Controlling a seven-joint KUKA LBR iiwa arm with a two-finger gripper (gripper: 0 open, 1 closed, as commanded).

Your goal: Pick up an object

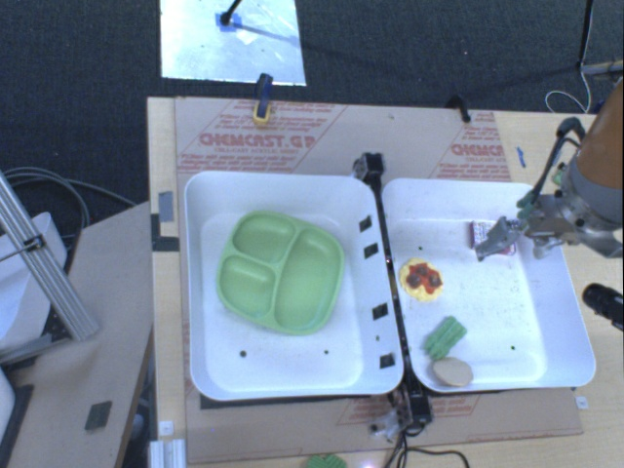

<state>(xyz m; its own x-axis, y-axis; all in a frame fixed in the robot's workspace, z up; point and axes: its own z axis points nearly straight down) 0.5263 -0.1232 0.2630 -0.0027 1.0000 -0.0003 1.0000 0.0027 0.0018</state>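
Dark carpet floor with a shiny metal plate on it; wooden tabletop under printed cardboard sheet; cables at left.

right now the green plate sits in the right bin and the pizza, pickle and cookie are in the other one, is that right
Not quite: the sides are swapped. The camera view shows the green plate in the left bin, while the pizza, pickle and cookie lie in the right bin, as does a small wrapped item near the gripper.
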